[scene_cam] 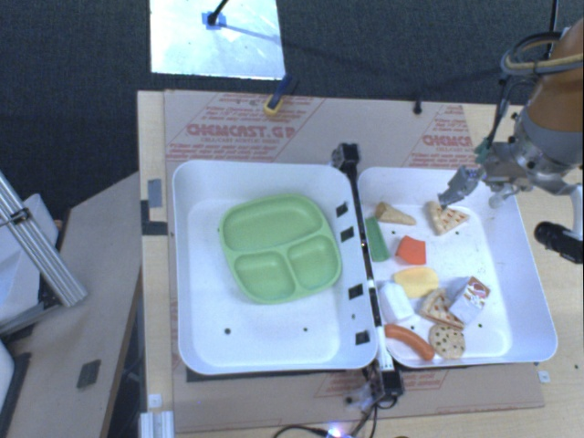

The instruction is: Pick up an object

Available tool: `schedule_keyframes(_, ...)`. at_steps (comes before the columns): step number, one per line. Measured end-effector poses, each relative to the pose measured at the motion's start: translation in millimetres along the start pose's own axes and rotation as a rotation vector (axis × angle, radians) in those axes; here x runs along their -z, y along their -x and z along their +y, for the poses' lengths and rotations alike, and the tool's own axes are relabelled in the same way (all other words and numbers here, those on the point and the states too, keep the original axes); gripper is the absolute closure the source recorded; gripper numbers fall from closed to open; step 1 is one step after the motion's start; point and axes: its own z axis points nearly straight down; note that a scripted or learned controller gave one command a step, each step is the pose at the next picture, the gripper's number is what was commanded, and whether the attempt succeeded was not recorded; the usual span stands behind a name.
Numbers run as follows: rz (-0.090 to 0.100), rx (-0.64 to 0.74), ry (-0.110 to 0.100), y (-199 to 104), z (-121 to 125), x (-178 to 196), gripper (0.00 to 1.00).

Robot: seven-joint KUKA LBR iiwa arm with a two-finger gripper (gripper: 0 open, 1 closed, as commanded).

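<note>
The right bin (525,272) holds several toy foods. Among them are a tan wedge (394,213), a waffle-like slice (446,218), a green stick (376,237), an orange-red block (411,250), a yellow piece (416,281), a white piece (395,302), a sausage (410,340), a round cracker (446,340) and a red-and-white packet (471,299). My gripper (475,194) hangs over the bin's far right corner, just above and to the right of the waffle-like slice. Its fingers (453,189) stand apart, open, with nothing between them.
A green divided plate (278,249) lies in the left bin (205,336). The black-clipped divider (358,245) runs between the bins. A shiny sheet (217,26) lies beyond the bench. A black part (558,238) sticks in at the right edge.
</note>
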Motion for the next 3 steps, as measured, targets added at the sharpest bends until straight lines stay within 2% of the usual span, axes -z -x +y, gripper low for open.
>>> schedule_keyframes(1, -0.002, 0.002, 0.011, 0, 2, 6, 0.0)
schedule_keyframes(2, -0.001, -0.001, 0.009, 9, 7, -44, 0.0)
schedule_keyframes(3, 0.0, -0.001, 0.008, 2, 6, -88, 0.0)
